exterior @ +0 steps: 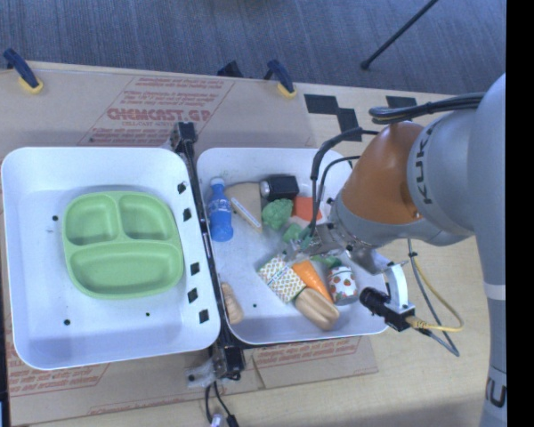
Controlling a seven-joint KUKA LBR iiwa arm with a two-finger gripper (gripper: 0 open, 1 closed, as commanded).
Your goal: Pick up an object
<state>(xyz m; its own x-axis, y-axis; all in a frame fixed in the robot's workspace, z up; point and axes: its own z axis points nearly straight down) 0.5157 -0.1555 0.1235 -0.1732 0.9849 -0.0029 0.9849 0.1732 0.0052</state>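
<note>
Cardboard covers the bench [151, 105], with two white bins sitting side by side on it. Left bin [27, 238] has a green divided plate [122, 243] in it. Right bin [249, 323] is packed with clutter: a blue bottle [220, 210], a black box [279, 188], a green lump [277, 213], a checkered packet [282, 279], a carrot [310, 276] and a bread roll [318, 309]. Arm's wrist [387, 185] hangs right over that pile, and honestly I can't tell what the gripper itself is doing, since the wrist hides it. Nothing looks lifted; the toys all lie on the bin floor.
</note>
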